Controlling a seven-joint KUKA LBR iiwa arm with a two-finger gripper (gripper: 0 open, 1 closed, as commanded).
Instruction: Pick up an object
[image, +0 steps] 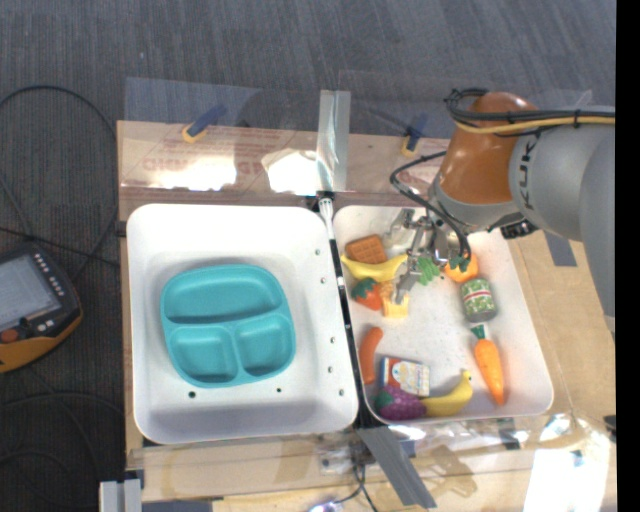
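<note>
The right bin (525, 330) holds several toy foods. My gripper (408, 268) hangs low over its upper left part, beside a yellow banana-shaped piece (370, 268) and a green leafy piece (429, 269). A brown waffle (365, 246) lies just left of the wrist. Below the gripper are a red and green piece (366, 292) and a small yellow block (397, 308). An orange piece (462, 266) and a green can (477, 298) lie to its right. The arm's orange band (480, 160) covers the bin's back edge. Nothing is clearly held.
The left bin (150, 260) holds a teal divided tray (228, 322). Along the right bin's front lie two carrots (488, 368) (370, 352), a small carton (405, 376), purple grapes (397, 404) and a banana (450, 395). A handheld pendant (30, 300) sits off the bench at far left.
</note>
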